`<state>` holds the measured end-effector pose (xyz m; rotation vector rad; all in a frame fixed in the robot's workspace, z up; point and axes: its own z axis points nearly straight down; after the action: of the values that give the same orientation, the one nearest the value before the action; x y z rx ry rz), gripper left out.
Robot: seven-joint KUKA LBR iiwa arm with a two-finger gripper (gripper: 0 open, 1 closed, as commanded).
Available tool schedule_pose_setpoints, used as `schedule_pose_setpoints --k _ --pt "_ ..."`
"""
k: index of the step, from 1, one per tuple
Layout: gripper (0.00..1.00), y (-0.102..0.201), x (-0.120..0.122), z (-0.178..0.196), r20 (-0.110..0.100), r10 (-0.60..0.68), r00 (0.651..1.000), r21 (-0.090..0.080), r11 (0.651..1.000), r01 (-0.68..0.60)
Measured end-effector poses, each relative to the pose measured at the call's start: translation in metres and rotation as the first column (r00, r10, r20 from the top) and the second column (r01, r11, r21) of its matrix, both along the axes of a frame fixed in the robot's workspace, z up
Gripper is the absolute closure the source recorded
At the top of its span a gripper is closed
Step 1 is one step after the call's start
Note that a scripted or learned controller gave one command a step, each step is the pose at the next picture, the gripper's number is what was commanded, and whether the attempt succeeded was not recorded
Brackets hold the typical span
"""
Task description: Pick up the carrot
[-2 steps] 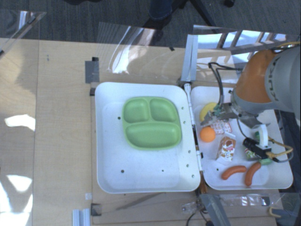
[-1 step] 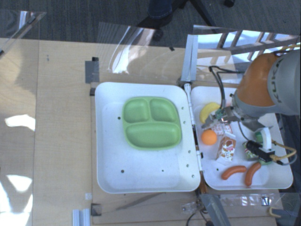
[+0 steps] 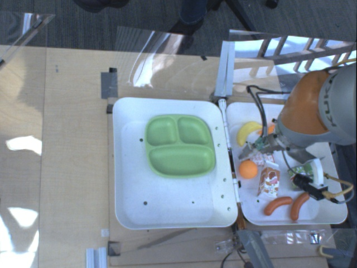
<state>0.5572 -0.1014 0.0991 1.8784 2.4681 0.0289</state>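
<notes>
Looking down on the bench, the carrot (image 3: 271,129) is seen only as a small orange sliver in the right bin (image 3: 329,216), just right of the banana (image 3: 249,130) and mostly covered by the arm (image 3: 304,110). The hand (image 3: 262,146) hangs just below the banana, so the carrot lies close beside it, up and rightward. Its long axis cannot be judged, nor the hand's opening.

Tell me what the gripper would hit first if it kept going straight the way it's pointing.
Probably the orange ball: the gripper points down-left in the right bin, just above it. The banana sits off to the side. Depth is unclear.
</notes>
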Motion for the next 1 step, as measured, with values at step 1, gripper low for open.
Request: schedule_pose_setpoints --k 1 --pt "0.00 -0.0051 -0.0165 -0.0005 0.000 0.040 0.999 0.000 0.999 -0.040"
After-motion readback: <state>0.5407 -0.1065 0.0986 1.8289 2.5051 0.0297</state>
